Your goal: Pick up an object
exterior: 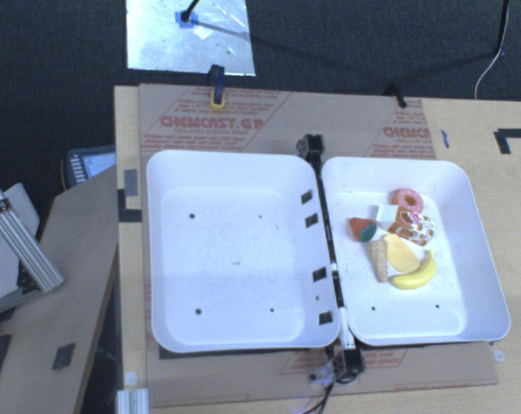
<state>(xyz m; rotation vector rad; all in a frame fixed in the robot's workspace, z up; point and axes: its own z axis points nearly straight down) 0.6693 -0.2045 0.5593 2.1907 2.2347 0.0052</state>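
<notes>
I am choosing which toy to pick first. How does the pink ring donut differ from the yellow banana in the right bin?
The pink ring donut is round with a hole; the yellow banana is long and curved. The donut lies at the far end of the toy cluster, the banana at the near end. The donut looks smaller than the banana. Both rest on the floor of the right white bin, touching neighbouring toys.

Pale bench (pixel 502 119), shallow white left bin (pixel 235 266), white right bin (pixel 416 317), black clips (pixel 312 221) between
</notes>
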